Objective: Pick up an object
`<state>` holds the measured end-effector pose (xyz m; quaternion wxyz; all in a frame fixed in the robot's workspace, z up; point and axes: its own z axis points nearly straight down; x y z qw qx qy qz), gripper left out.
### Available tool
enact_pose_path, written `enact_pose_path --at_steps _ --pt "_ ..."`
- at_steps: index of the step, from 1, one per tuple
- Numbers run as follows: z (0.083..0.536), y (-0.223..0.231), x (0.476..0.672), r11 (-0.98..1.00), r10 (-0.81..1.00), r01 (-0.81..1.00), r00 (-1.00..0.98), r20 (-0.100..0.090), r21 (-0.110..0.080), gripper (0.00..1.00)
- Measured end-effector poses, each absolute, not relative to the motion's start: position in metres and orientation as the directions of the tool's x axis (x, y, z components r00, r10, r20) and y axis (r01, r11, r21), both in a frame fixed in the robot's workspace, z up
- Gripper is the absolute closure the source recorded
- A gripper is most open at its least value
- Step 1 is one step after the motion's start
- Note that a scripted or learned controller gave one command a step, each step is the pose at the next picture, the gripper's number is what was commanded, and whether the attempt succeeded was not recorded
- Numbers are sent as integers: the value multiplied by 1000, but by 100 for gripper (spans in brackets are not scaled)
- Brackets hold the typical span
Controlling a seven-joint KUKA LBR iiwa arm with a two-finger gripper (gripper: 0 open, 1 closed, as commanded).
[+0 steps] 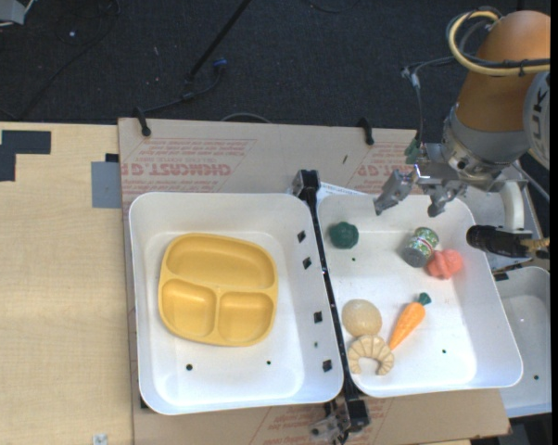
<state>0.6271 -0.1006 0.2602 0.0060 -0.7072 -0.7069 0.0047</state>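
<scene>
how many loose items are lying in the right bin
6: green ball upper left, can and pink lump upper right, carrot centre, round bun and croissant lower left.

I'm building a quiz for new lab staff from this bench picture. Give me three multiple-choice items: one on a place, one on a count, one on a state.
1. Where does the yellow divided plate lie?
A. in the left bin
B. in the right bin
C. on the cardboard

2. How many items lie in the right bin?
A. three
B. six
C. nine

3. How does the hand stand?
A. shut on the carrot
B. open above the right bin's far edge
C. resting on the plate

Answers:
1 A, the plate sits in the left bin.
2 B: green ball, can, pink toy, round bun, croissant, carrot.
3 B, its fingers are spread with nothing between them.
</scene>
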Motion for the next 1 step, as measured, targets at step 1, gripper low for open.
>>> enact_pose_path --at_steps 1 --pt "267 -101 629 1 1000 1000 -1 1 -3 0"
